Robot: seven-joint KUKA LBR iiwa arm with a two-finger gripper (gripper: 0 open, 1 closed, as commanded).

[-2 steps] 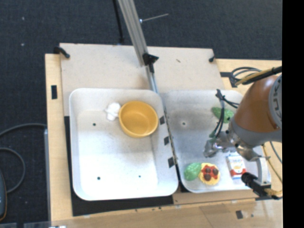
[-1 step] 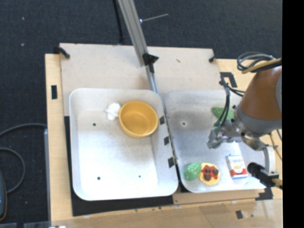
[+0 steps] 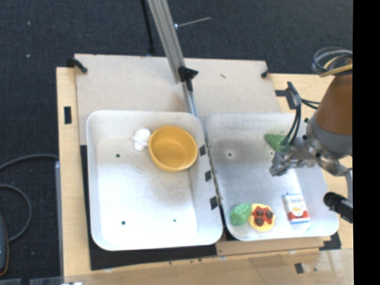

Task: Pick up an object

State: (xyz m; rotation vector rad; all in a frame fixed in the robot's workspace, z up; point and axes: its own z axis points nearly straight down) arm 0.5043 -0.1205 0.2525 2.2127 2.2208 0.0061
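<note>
My gripper (image 3: 281,164) hangs over the right bin (image 3: 237,159), near its right side, just below a green object (image 3: 275,141) that lies at the bin's far right. Nothing shows between its tips. Along the right bin's near edge lie a green leafy piece (image 3: 240,213), a small yellow plate with red berries (image 3: 262,217) and a small white and red carton (image 3: 295,208). In the left bin (image 3: 119,206) a yellow bowl (image 3: 173,148) stands at the far right, with a small white object (image 3: 141,138) beside it on its left.
A grey metal pole (image 3: 169,34) slants down from the top to the gap between the bins. Black cables (image 3: 295,108) run by the arm at the right. The bench's tan edge frames both bins.
</note>
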